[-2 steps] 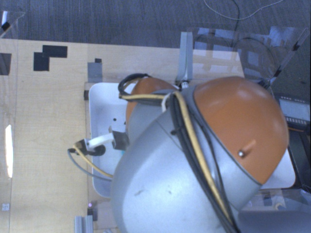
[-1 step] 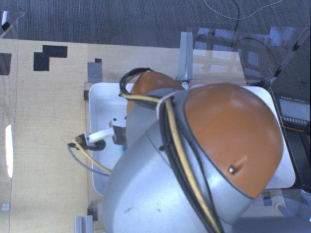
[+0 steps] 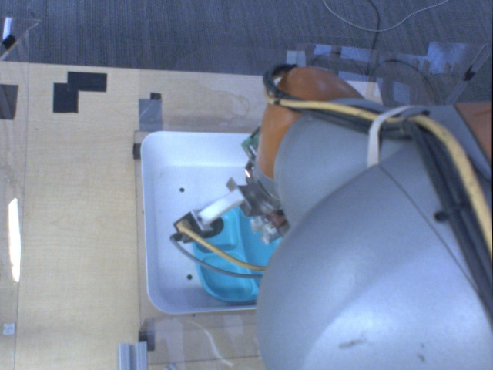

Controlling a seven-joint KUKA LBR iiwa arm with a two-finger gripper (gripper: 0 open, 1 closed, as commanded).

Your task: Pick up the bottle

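- Dark blue-grey carpet (image 3: 192, 21) runs behind the white bin (image 3: 166, 176), past its far side, with a thin pale cable (image 3: 362, 10) looped on it.
- Pale wooden bench (image 3: 69, 206) carries the bin. The wood is bare on the bin's left side as the camera sees it.
- Black tape marks (image 3: 77, 91) lie on the bench well beyond the bin's far left corner.
- A small metal bracket (image 3: 152, 111) stands just beside that same far left corner.
- The bin is shallow, with rounded corners, and two small dark dots show on its floor.
- The grey arm (image 3: 370, 245) covers the bin's right side and reaches down over it. Its orange band (image 3: 308, 91) sits above the bin's far right edge.
- The gripper (image 3: 262, 210) is low inside the bin, toward its right half, directly above the blue bottle (image 3: 227, 272).
- Gripper state: whether it is open or closed cannot be told from this view, and no grip on anything is confirmed.
- The blue bottle is translucent and lies on the bin's floor in the near right part, close to the near wall. Its right end is hidden under the arm.
- Contact between gripper and bottle cannot be judged.
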